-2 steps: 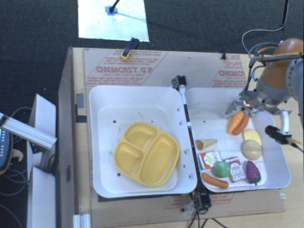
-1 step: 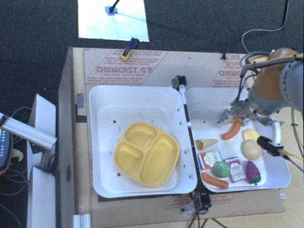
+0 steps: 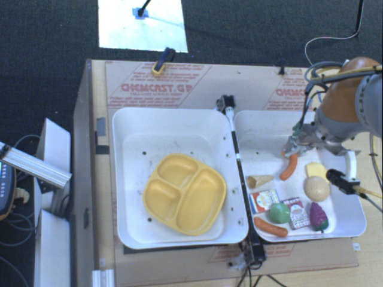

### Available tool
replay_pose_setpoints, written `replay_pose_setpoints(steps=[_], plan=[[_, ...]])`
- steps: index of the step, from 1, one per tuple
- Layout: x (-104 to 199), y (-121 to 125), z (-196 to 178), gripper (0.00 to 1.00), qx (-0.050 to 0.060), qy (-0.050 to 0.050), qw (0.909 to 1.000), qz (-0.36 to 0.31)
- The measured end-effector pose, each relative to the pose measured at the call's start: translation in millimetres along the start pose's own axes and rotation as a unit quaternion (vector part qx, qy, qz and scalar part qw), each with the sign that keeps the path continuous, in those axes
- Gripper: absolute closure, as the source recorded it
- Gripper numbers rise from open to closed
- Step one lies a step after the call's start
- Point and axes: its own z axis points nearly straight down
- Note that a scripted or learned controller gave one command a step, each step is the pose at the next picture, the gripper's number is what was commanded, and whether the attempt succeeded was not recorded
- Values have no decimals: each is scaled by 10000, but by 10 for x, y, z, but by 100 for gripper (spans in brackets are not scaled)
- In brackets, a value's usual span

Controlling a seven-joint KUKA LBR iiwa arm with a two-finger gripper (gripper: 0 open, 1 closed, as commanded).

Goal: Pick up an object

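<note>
My gripper (image 3: 294, 147) hangs low over the right bin (image 3: 263, 130), at the upper end of an orange sausage (image 3: 288, 167) lying on the bin floor. Whether it touches the sausage is unclear. Nearby lie a yellow cheese block (image 3: 315, 170), a beige round roll (image 3: 316, 188), a pale wedge (image 3: 260, 180), a green ball (image 3: 279, 213), a purple fruit (image 3: 318, 216), two small red and white boxes (image 3: 264, 200) and a second orange sausage (image 3: 270, 228) near the front wall.
The left bin (image 3: 137, 124) holds a yellow divided tray (image 3: 185, 193). A black divider rail (image 3: 236, 154) runs between the bins. The back part of the right bin has bare floor. Cables trail from the arm (image 3: 347, 97) at the right.
</note>
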Motion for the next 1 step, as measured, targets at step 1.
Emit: replay_pose_setpoints(steps=[1], plan=[[635,207,-1245,100,0,3,10000,-3]])
